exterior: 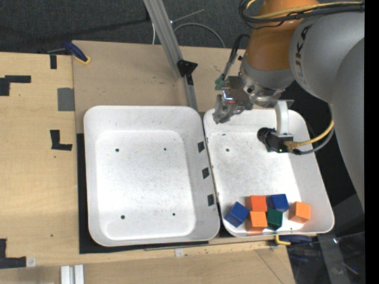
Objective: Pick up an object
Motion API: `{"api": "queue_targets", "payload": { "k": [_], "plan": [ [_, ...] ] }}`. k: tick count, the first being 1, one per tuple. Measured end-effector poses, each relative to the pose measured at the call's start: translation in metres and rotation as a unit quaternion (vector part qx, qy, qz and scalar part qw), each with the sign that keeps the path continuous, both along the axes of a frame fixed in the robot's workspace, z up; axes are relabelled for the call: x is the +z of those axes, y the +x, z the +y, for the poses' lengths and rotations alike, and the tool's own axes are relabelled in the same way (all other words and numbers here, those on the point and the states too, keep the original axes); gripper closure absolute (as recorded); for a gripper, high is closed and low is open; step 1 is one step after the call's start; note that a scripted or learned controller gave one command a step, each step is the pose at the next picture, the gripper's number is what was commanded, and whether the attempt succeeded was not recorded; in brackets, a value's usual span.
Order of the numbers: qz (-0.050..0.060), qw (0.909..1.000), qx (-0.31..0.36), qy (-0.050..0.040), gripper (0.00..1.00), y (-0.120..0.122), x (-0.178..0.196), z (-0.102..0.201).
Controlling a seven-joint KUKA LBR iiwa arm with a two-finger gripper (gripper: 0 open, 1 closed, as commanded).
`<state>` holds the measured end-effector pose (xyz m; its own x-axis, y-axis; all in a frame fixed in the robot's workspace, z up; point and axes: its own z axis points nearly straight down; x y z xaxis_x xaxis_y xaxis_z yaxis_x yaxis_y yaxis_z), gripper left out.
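Blocks sit bunched at the 6 o'clock end of the right bin (308, 158), well apart from the gripper (224, 112), which hangs over that bin's 11 o'clock corner, close to the rim. Whether the gripper is open or closed cannot be told from this slanted view, and nothing can be made out in its grasp.

The cluster reads, from 9 o'clock to 3 o'clock: a blue block (237, 213) tilted at the edge nearest the divide, an orange block (258, 203) with a second orange block (258, 219) just below it, a dark blue block (278, 202) above a green block (274, 218), and a lone orange block (300, 211) slightly apart at the 3 o'clock side. The middle four touch or nearly touch one another.

The left bin (95, 158) lies alongside, its white floor speckled with a few dark dots. The grey arm (331, 46), with its orange band (278, 34) above the wrist, reaches in from 2 o'clock (a small black fitting with a yellow cable hangs beside it over the right bin). A slanted metal strut (169, 37) runs down from 12 o'clock toward the gap between the bins.
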<state>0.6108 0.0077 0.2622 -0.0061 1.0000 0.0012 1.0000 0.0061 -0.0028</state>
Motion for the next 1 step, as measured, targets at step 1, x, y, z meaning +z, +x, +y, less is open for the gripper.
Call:
{"api": "queue_targets", "payload": {
  "k": [1],
  "plan": [
    [0.001,1.0000,0.000,-0.0003,1.00,-0.0201,-0.0096,0.0446]
  ]
}}
